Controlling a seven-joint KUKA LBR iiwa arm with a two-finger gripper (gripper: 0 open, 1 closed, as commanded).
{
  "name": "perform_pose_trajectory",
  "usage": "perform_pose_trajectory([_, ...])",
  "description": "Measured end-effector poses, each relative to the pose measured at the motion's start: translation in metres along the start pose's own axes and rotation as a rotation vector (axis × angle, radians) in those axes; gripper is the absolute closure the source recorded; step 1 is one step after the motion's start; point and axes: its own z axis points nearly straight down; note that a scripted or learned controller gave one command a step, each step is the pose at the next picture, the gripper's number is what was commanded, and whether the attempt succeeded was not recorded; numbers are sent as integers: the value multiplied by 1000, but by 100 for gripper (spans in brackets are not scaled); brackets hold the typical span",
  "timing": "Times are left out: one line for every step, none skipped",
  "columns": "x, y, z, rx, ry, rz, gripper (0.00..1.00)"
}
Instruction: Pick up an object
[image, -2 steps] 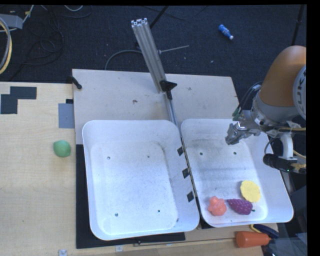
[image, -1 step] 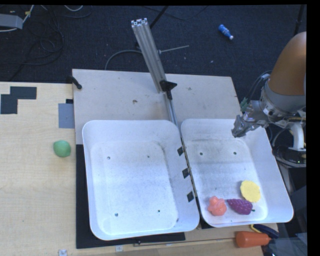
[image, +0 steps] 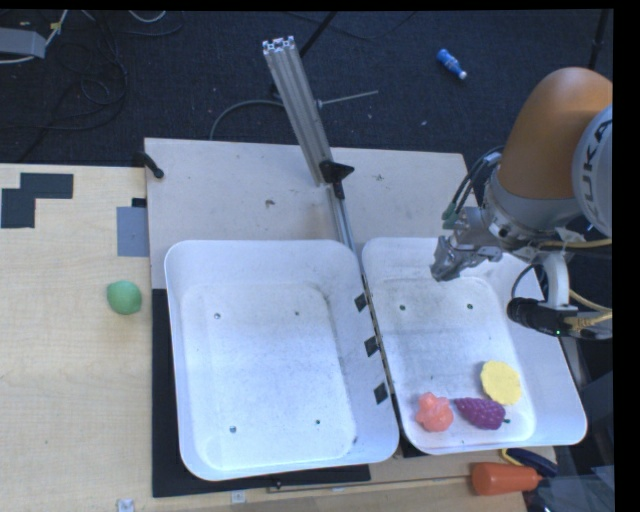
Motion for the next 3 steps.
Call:
perform_pose_trajectory([58, -3, 2, 1, 0, 0, 100])
perform_pose_trajectory([114, 0, 16, 1, 0, 0, 100])
perform_pose_trajectory([167, 8, 29, 1, -1, 0, 100])
